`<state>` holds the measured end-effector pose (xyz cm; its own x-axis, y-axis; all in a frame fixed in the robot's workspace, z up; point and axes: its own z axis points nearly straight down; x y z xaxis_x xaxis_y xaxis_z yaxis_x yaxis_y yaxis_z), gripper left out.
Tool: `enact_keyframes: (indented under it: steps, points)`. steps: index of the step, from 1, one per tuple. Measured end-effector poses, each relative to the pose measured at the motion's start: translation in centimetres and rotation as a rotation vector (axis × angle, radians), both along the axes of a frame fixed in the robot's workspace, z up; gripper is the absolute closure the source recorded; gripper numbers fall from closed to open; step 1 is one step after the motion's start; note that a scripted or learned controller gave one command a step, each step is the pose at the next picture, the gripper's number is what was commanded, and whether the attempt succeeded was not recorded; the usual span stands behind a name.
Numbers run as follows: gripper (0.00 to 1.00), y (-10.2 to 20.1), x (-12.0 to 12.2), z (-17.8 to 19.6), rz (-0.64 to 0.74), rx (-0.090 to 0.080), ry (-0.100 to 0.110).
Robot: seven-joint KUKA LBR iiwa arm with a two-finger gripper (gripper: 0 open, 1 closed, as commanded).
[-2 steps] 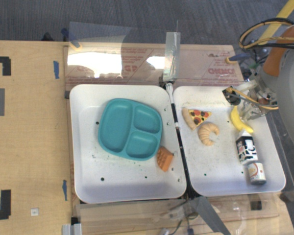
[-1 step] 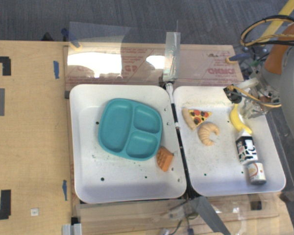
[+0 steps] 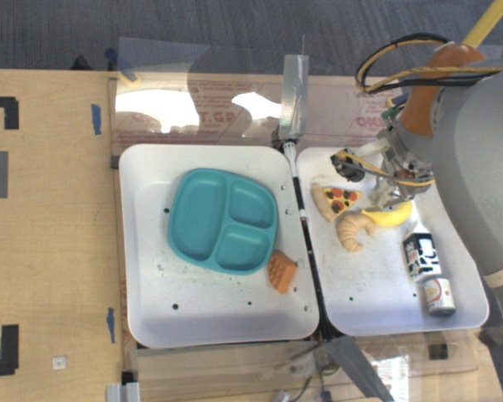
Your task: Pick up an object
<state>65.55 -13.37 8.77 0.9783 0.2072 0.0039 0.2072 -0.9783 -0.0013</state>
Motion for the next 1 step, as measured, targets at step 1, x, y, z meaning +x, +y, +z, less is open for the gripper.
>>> enact_keyframes:
  steps: [1]
  points:
    - [1.00,-5.58,-0.72,-0.07,-0.011,-0.004,0.001]
